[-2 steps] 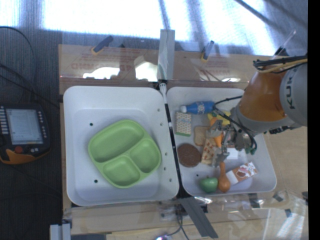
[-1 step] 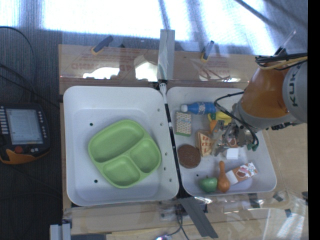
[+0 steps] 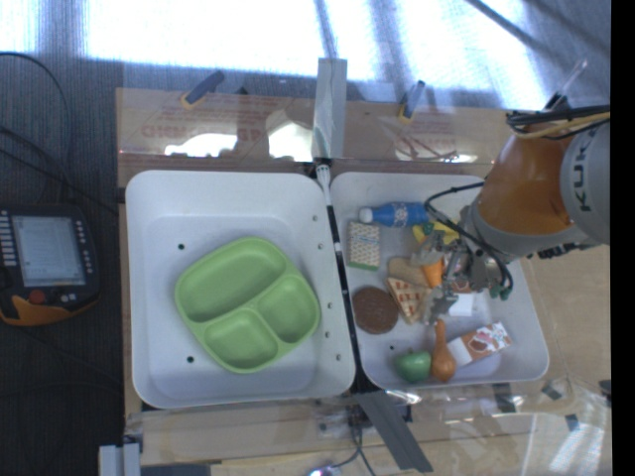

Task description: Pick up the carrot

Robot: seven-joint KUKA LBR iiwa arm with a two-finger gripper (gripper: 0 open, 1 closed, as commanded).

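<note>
Tool [image 3: 448,291] above right bin [image 3: 531,340] clutter; "KU" legible on arm [image 3: 585,181].

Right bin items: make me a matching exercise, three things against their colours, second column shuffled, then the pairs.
Things:
1. bottle
2. cookie
3. carrot

Colours:
A. orange
B. blue and white
C. dark brown

Pairs: 1-B, 2-C, 3-A. All three lie in the right bin; the carrot is near its front edge, beside a green pepper.
</note>
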